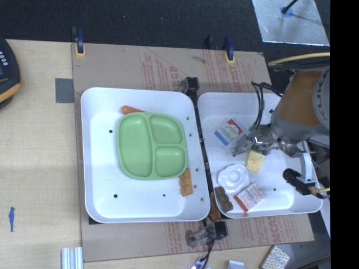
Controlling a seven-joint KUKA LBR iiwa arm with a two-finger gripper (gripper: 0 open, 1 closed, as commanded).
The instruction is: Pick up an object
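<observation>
Camera view, left bin: green divided plate, orange piece at its top edge.
Right bin: lid, packets, yellow block.
Gripper: low over right bin, beside yellow block; finger spread unreadable.

Me over the right bin

My gripper hangs just beside the yellow block; the white lid lies below-left of that block, the blue-and-white packet above-left.
</observation>
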